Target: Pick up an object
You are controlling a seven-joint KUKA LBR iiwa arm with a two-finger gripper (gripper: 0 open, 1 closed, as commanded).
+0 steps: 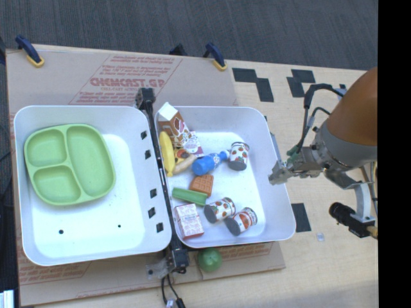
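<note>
Viewing from the camera view: the claw (pixel 277 174) sits at the right bin's (pixel 257 117) outer rim; whether it is open cannot be told, and nothing shows held. The objects lie inside the bin toward the view's left. Nearest are the small can (pixel 239 155) and the lower can (pixel 244 220), apart from it.

The arm (pixel 350 117) is cut off by the right edge.

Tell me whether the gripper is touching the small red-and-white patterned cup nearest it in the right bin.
Apart. The camera view shows the gripper at the right bin's outer rim, with bare white floor between it and the small red-and-white patterned cup.
</note>
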